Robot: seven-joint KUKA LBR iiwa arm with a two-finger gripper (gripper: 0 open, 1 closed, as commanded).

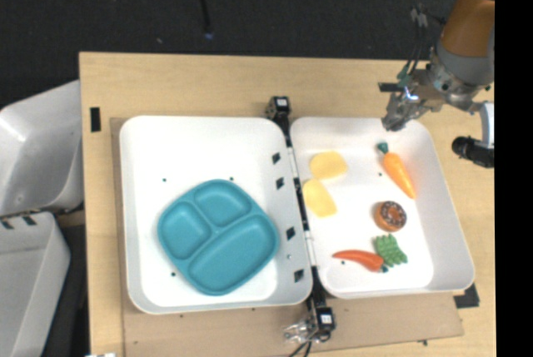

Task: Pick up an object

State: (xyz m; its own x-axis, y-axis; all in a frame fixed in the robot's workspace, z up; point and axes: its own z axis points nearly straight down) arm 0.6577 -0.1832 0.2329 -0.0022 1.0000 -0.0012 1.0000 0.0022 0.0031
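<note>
The right bin point(441, 205) holds an orange carrot point(398, 171) with a green tip, two pale yellow pieces point(328, 166) point(318, 199), a brown round doughnut-like toy point(389, 215), a green leafy toy point(389, 250) and a red-orange chili point(359, 260). My gripper point(398, 116) hangs over the bin's far right corner, just above and behind the carrot's green end. Nothing shows between its fingers.
The left bin point(137, 205) bears a blue divided plate point(217, 235). Black clips point(279, 107) sit along the seam between the bins. The wooden bench point(225, 81) runs behind both bins. A white object point(37, 156) stands off the bench at the left.
</note>
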